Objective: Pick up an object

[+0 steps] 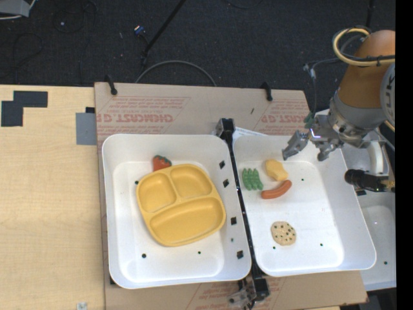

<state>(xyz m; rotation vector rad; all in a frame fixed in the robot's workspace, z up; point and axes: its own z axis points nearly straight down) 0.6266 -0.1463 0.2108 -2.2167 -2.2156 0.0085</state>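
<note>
The bench carries 2 white bins. The left bin (122, 173) holds a yellow tray (181, 203) with 3 compartments, and a small red-and-green item (161, 162) touching the tray's far-left rim. The right bin (335, 237) holds 4 candidate objects: a green pod cluster (251, 179), a yellow piece (276, 170), a sausage (277, 190) and a cookie (283, 233).

The gripper (310, 146) hangs above the far edge of the right bin, with its fingers spread wide and nothing between them.

Key relation: the yellow piece is the nearest object and lies just left of and nearer than the gripper. The sausage lies just beyond it in the same direction; its long axis runs left-right, with the right end tilted toward the far side. The pods lie further left, beside the divider. The cookie sits well apart, near the front of the bin.

Judgement: no object is grasped yet. The next move likely calls for a short travel left and forward, then a descent.
</note>
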